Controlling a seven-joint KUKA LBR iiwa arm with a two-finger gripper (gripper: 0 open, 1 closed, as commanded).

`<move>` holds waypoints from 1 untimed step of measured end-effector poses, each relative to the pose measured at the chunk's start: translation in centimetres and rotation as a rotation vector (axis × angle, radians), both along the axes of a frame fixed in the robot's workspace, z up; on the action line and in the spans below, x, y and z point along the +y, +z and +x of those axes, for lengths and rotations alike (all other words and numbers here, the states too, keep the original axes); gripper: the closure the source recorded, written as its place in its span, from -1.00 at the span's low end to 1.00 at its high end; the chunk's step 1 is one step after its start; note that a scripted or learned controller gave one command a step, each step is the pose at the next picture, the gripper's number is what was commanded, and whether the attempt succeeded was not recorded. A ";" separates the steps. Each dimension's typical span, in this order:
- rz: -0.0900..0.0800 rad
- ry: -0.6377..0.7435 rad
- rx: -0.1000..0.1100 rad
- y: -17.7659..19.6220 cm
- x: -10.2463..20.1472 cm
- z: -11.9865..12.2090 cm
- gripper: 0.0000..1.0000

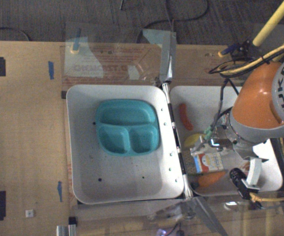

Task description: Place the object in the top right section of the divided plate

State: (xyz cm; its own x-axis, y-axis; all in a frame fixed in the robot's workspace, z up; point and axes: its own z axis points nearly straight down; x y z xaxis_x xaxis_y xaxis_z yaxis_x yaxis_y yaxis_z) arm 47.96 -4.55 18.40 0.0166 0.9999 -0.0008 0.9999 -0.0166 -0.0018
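Two shallow white bins sit side by side on the brown cardboard worktop (pixel 24 146). The left bin (pixel 83 181) is smooth plastic with rounded corners, and a teal divided plate (pixel 127 127) lies in it, a soft rounded shape with three hollow parts. The right bin (pixel 201 95) holds a long red sausage shape (pixel 184 117), a round yellow-green fruit shape (pixel 192 140), a small printed box (pixel 210 162) and an orange carrot shape (pixel 211 179). The grey arm with its shiny orange band (pixel 255 102) hangs over the right bin, and the gripper (pixel 219 142) sits just above the box. Whether the gripper is clenched or released cannot be told.
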 end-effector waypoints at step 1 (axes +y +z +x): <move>0.000 -0.025 -0.001 4.7 6.3 6.1 1.00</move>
